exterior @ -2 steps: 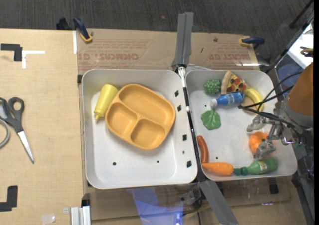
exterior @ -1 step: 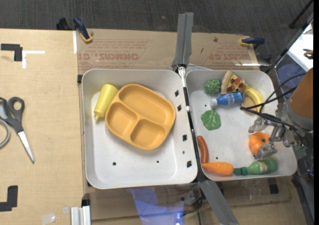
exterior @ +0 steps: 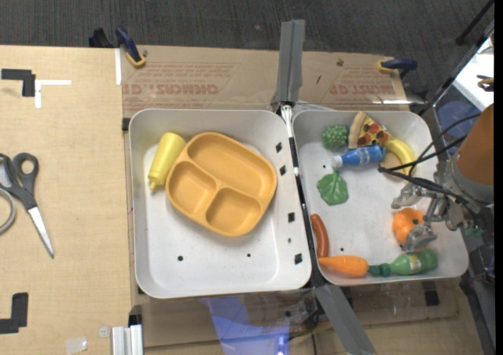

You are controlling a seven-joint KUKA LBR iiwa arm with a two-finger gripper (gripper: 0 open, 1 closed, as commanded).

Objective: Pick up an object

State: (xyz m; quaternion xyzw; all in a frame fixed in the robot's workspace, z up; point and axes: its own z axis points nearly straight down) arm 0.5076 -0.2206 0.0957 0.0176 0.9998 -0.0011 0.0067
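1. Orange toy fruit (exterior: 404,225), round and glossy, lies in the right bin (exterior: 357,212) directly at the gripper (exterior: 419,224), whose metal fingers sit against its right side; whether they are closed on it or spread I cannot tell.
2. Just below the gripper lies a green plastic bottle (exterior: 409,264) on its side, and left of that a smooth orange carrot (exterior: 343,266) and a red sausage (exterior: 318,234).
3. Further left of the gripper is a flat green leaf (exterior: 333,188); above and to its left are a blue-and-white bottle (exterior: 359,158), a knobbly broccoli (exterior: 335,137), a pizza slice (exterior: 366,129) and a curved yellow banana (exterior: 400,151).
4. Well to the left of the gripper, the left bin (exterior: 157,259) holds a three-compartment orange tray (exterior: 220,184) with rounded corners and a yellow bottle (exterior: 164,159) touching its left edge.
5. Dark cables cross the gripper's upper part and blur its outline; the arm's orange band (exterior: 479,149) is cut off at the frame's right.
6. Scissors (exterior: 27,196) lie far left on the wooden bench (exterior: 63,267).
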